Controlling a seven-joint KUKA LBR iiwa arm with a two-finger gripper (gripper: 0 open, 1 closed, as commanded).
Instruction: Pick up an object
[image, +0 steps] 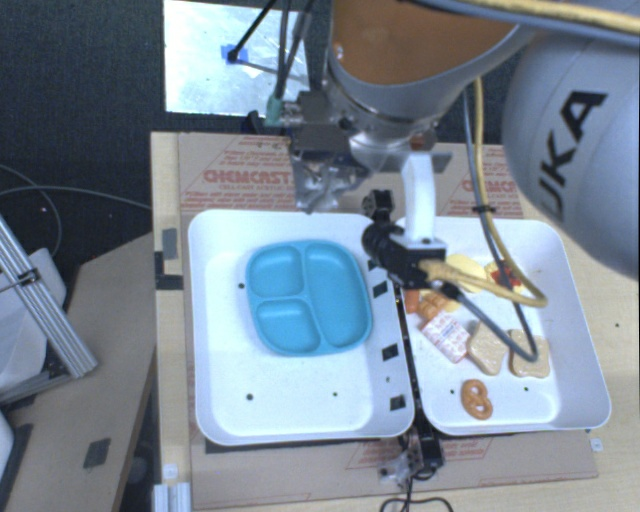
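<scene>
Left bin has bare floor all around its blue tray.

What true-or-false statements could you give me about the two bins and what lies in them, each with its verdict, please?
1. The blue tray lies in the left-hand bin of the view. True.
2. The blue tray has five compartments. False: it has three.
3. The pretzel lies on the blue tray. False: it lies in the right-hand bin, near that bin's front edge.
4. The gripper is up by the far rim of the left-hand bin, well apart from the pretzel. True.
</scene>
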